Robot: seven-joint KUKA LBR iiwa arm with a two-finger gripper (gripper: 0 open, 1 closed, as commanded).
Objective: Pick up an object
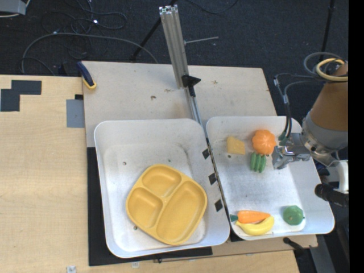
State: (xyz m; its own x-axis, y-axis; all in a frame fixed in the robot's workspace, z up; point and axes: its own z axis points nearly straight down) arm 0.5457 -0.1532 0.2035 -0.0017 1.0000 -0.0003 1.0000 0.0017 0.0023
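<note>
From my seat the likeliest target is the toy orange (263, 141), sitting in the upper middle of the right bin (318, 223), just left of the claw (282, 156). I judge it to be light hollow plastic, stiff and smooth, so its round skin could squirt out of a pinch that lands off-centre; I would want the fingers straddling its widest part, square across the middle. Touching its lower edge lies a small green ribbed toy vegetable (258, 162), which crowds one side of any approach, and a pale yellow wedge like a toy cheese (236, 145) sits just to the left. Along the lower edge of that bin are a toy carrot (252, 215) resting on a toy banana (257, 227), and a green round toy (293, 215) near the lower right corner; these look equally light, but the stacked pair would be awkward to separate. The arm (329, 115) enters from the right edge of the frame, wrist bent down into the bin, with the claw low beside the orange. Whether it is released or clenched I cannot tell, and nothing shows between its tips. The left bin (108, 152) holds a yellow divided plate (166, 202).
</note>
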